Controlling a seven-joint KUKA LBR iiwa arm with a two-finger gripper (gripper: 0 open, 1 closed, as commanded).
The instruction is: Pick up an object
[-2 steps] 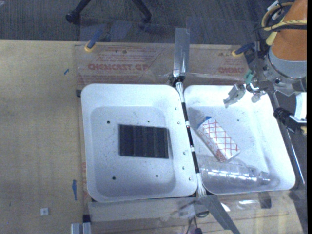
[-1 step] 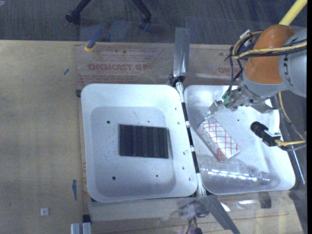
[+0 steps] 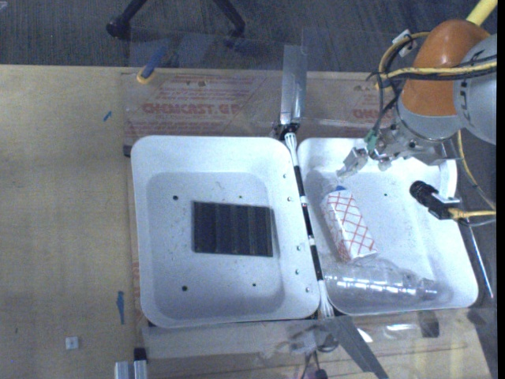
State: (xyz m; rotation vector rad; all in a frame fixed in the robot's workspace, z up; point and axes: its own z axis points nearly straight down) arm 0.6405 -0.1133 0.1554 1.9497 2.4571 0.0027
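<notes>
you see the gripper (image 3: 357, 160) above the right bin (image 3: 442, 251), jaws apart and empty, so the red-checked box (image 3: 347, 225) and clear plastic bottle (image 3: 379, 281) remain unpicked.

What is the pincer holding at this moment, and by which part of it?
Nothing. The pincer hangs above the right bin, apart from the red-checked box and the clear plastic bottle lying there.

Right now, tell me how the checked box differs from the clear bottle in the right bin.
The box is opaque white with a red grid; the bottle is clear and shiny. The box lies mid-bin, running front to back; the bottle lies across the front wall. Both lie flat in the right bin.
</notes>
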